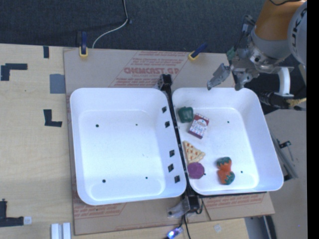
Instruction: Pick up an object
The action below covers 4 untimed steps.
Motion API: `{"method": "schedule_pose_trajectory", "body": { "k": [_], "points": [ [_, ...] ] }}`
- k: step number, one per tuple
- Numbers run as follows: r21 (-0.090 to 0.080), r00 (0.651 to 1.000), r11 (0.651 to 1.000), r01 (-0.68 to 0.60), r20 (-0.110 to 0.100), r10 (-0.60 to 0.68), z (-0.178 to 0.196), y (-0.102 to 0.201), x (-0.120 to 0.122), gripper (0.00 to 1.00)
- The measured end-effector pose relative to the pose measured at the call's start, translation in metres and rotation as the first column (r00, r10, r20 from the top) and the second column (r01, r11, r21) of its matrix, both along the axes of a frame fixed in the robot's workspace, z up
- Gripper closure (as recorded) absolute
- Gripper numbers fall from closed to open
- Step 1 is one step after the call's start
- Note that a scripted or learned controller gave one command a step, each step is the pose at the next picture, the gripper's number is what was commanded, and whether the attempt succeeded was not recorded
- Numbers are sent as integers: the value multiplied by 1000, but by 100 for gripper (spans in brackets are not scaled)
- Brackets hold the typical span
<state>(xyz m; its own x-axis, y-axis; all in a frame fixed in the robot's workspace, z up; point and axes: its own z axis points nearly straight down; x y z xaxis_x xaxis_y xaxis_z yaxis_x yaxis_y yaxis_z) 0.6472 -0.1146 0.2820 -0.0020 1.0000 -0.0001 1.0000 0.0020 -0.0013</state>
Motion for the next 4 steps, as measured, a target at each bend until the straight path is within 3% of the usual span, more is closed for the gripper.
{"method": "schedule_pose_trajectory", "body": {
  "k": [1, 2, 3, 4],
  "points": [
    [-4, 1000, 1000, 0, 19, 0, 157, 2, -25, 0],
    [-5, 1000, 1000, 3, 14, -3, 261, -33, -49, 0],
    [-3, 1000, 1000, 1, 2, -1, 263, -30, -48, 100],
    [1, 1000, 1000, -3, 0, 3, 252, 19, -52, 100]
  ]
}}
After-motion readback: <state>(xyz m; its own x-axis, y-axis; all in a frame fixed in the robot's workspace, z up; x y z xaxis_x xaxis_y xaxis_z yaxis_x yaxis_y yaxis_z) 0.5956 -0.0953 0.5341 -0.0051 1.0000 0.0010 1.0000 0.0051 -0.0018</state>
